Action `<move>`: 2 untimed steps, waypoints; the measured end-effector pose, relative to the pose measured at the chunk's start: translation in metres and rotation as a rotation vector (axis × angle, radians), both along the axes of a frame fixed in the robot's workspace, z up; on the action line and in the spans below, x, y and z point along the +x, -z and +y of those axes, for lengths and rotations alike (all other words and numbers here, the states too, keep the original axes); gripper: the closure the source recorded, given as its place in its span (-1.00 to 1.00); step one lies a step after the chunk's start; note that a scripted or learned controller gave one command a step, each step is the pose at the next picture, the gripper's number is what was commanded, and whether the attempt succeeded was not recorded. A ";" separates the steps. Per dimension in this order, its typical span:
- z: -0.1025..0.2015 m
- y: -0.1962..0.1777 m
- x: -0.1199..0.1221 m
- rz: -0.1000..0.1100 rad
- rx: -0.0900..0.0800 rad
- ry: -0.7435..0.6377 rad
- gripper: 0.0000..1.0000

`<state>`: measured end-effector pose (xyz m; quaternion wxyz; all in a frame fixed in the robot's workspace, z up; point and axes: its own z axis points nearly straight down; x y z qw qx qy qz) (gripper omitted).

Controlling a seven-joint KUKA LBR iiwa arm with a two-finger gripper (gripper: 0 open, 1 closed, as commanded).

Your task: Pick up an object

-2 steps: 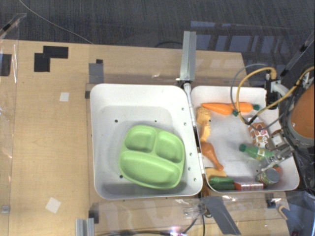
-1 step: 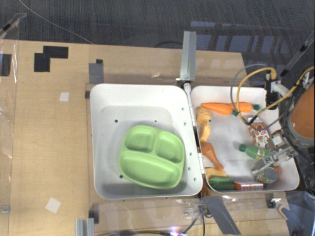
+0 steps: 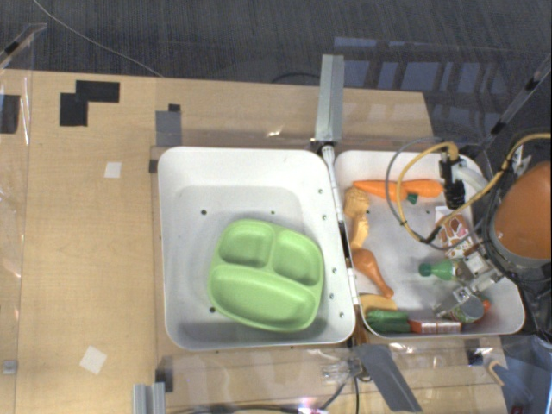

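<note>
My gripper (image 3: 462,286) hangs low over the right side of the right bin (image 3: 514,321), reaching in from the right, and it is open with nothing between its fingers. A small green item (image 3: 435,271) lies just left of the upper finger. Close under the lower finger are a red stick-shaped piece (image 3: 435,325) and an orange bit (image 3: 479,310). Further left in this bin lie a carrot (image 3: 392,189), a tan figure (image 3: 357,215), a brown drumstick (image 3: 373,270) and a green cucumber (image 3: 387,321).
A green divided plate (image 3: 266,274) rests in the left bin (image 3: 190,188). Yellow and black cables (image 3: 405,197) loop over the right bin's back half. A metal divider (image 3: 341,231) separates the bins. Bare wooden bench (image 3: 78,257) extends to the left.
</note>
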<state>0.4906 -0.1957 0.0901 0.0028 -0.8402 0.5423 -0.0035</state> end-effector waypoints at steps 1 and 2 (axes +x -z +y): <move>0.013 -0.001 0.003 -0.009 -0.006 -0.297 -1.00; -0.003 0.000 0.012 -0.001 -0.003 -0.283 -1.00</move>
